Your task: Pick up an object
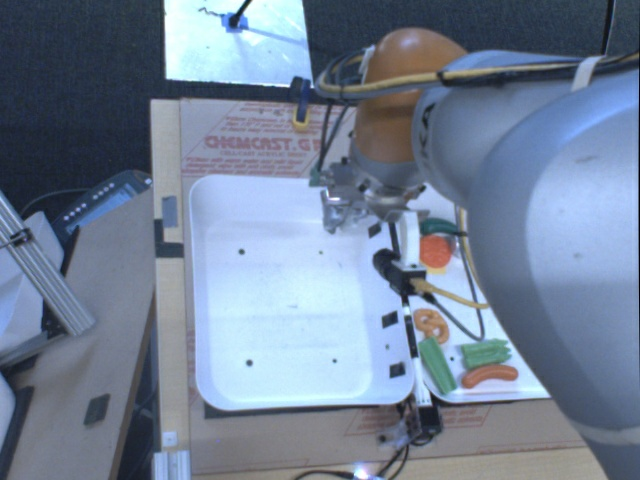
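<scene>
While the grey arm (pixel 520 198) fills the right side of the camera view and its orange band (pixel 400 98) sits above the wrist, nothing here suggests that an object has been picked up yet. Below and to the left of the tool lies the left bin (pixel 280 308), its white floor bare apart from a few dark specks. To the tool's right and lower right sits the right bin (pixel 500 388), largely covered by the arm, and that is where the candidate objects lie. The gripper (pixel 340 213) hangs over the far right corner of the left bin, close to the wall between the two bins; whether its jaws stand apart or together cannot be told from this angle, and no object shows between them. Nearest the tool, just to its right, is an orange-red round toy (pixel 436 252); farther down are a pretzel-shaped piece (pixel 431 322), a green vegetable toy (pixel 437 365), a green leafy piece (pixel 485 350) and a red sausage toy (pixel 489 375). By my judgement the whole pick remains: move across, descend, close, lift.
</scene>
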`<control>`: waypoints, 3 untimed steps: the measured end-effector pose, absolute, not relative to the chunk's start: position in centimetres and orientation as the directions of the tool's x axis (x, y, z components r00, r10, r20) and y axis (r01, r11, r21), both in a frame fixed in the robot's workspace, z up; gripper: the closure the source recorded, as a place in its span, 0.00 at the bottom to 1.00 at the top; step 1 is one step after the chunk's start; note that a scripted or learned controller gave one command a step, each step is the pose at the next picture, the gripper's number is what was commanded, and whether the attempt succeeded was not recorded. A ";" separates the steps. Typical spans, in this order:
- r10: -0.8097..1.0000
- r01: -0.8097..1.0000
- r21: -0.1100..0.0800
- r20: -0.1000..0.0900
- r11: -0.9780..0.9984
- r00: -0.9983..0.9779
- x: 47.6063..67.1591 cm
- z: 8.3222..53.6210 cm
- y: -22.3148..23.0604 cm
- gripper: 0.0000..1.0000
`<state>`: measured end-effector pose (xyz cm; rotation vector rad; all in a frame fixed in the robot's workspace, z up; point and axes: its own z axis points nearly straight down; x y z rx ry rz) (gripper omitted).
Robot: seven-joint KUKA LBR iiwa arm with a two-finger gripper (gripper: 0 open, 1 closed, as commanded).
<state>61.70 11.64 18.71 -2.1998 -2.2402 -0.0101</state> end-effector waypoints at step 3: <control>1.000 1.000 -0.003 0.000 0.005 -0.005 56.2 26.5 23.4 1.00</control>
